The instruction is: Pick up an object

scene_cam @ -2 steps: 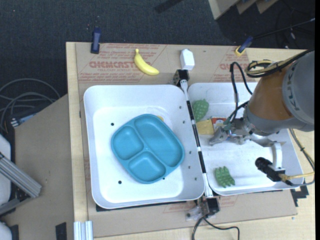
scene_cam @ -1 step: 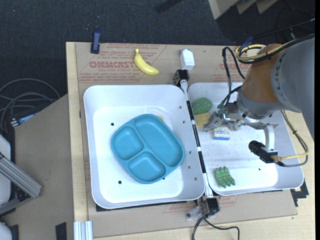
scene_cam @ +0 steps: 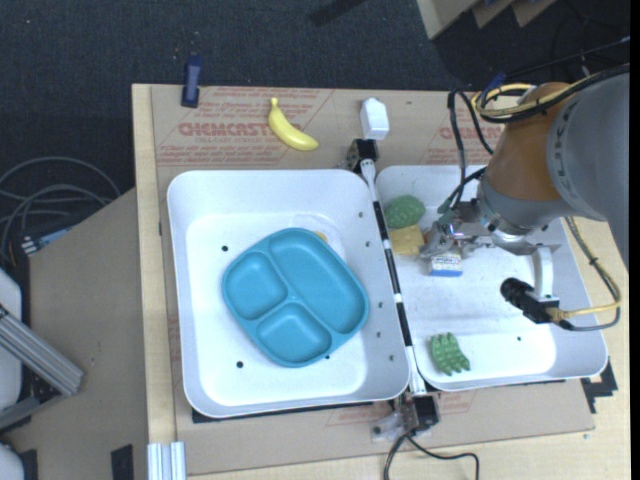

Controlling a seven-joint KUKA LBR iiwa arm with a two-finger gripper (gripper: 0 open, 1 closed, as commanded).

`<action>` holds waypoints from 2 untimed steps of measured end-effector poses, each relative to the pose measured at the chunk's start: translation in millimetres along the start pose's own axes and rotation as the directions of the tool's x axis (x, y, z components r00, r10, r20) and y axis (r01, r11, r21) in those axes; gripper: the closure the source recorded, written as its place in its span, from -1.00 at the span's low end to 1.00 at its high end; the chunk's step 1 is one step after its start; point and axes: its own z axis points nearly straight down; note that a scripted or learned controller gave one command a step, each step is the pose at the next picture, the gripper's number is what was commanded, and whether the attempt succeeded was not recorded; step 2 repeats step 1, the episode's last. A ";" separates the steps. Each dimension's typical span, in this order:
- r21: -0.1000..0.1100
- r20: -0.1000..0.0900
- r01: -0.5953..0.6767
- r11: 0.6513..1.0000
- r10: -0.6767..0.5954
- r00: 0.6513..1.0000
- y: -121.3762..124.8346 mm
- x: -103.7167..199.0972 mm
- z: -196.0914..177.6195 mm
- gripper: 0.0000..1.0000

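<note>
Hovering gripper [scene_cam: 447,240] beside yellow block [scene_cam: 405,240], near divider [scene_cam: 385,248].

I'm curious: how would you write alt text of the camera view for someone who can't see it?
A grey and orange robot arm lowers its tool into the right white bin, near a yellow block and two green items. The left bin holds a blue divided plate; a banana lies behind.

Banana [scene_cam: 291,129] on cardboard [scene_cam: 240,128] behind bins.

Dark blue-grey carpet [scene_cam: 90,38] surrounds the table [scene_cam: 150,268], which has a brown cardboard top. Loose cables [scene_cam: 40,208] curl on the floor at left, near a metal rail [scene_cam: 40,353].
</note>
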 end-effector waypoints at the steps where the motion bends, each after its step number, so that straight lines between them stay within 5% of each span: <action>1: -0.001 -0.002 0.001 1.000 -0.001 1.000 -2.9 61.2 -124.3 1.00; 2: -0.001 -0.002 0.001 1.000 -0.001 1.000 -2.9 61.2 -124.3 1.00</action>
